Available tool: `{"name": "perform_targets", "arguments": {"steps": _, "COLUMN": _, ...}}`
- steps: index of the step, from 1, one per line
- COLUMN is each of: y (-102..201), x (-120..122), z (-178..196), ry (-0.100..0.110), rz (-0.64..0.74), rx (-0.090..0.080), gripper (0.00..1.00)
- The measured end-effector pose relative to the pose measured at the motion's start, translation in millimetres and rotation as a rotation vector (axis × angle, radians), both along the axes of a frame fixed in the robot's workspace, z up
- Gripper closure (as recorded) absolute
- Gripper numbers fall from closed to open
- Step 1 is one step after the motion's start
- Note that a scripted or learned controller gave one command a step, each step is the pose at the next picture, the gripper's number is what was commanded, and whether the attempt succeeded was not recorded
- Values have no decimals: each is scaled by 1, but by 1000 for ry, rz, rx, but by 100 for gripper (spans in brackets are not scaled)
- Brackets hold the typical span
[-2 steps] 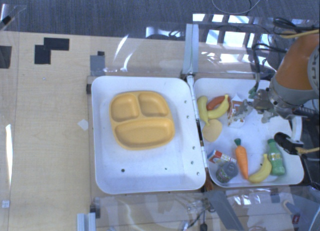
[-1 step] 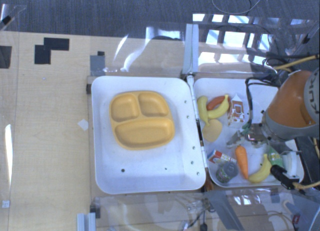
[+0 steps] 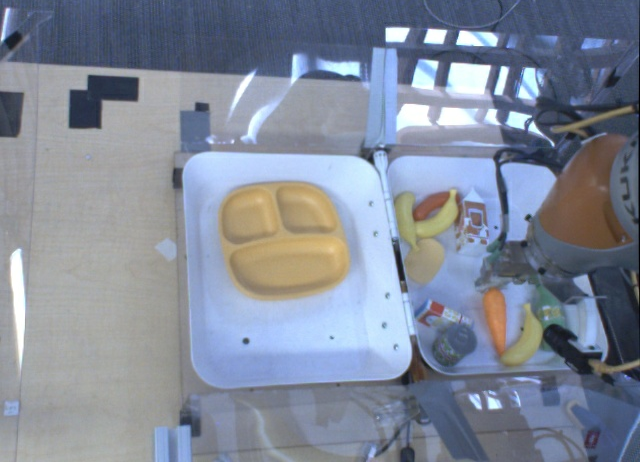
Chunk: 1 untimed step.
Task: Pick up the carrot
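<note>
**Risk of a wrong grasp among crowded toys**

Camera view: my gripper [image 3: 512, 268] hangs over the right bin [image 3: 520, 172], and the carrot [image 3: 494, 318] lies just below it, toward the near wall of the bin, with its orange body pointing away from me along the bin floor. I cannot tell if my gripper is open or closed, because the wrist and its metal parts hide that place; nothing is seen held in it.

The danger, as I judge it, comes from the neighbours. A yellow banana [image 3: 524, 336] lies just beside the carrot on the side nearer my arm, almost touching it, and a green object [image 3: 548, 302] sits close behind that one. If I come down a little too far toward my arm, I may close on the banana, or on both things together. On the other side of the carrot, a small red and white box [image 3: 438, 312] and a dark round lid [image 3: 455, 342] are near, so a sideways push could slide the carrot against them.

The carrot is smooth and tapered, so I think it can slip out if I pinch its thin end. The near wall of the bin is also close, and a low approach could strike it.

The left bin [image 3: 210, 350], with its yellow divided plate [image 3: 285, 240], is well apart from my gripper and gives no trouble.
</note>
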<state>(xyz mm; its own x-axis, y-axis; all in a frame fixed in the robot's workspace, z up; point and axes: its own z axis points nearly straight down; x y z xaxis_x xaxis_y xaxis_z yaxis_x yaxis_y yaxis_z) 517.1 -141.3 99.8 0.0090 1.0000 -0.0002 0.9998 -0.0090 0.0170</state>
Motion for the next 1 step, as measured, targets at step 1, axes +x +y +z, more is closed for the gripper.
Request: {"name": "perform_targets", "arguments": {"steps": 1, "y": 32, "x": 2, "z": 137, "ry": 13, "rz": 20, "rx": -1, "gripper": 100}}
